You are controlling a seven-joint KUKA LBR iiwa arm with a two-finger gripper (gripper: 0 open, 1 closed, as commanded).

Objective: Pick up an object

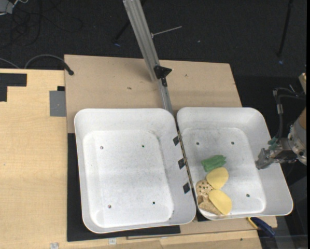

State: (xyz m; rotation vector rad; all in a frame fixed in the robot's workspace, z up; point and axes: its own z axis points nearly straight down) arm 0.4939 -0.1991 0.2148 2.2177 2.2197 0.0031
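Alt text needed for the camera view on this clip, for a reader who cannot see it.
Two shallow white bins sit side by side on a bench; the right bin holds a green piece, two yellow pieces and a tan perforated piece, clustered near its lower left corner. The gripper sits at that bin's right rim, apart from the pile. The left bin lies beside it.

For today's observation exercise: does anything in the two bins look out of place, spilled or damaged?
Nothing stands out. The green object, two yellow pieces and a tan item sit clustered inside the right bin, none spilled.
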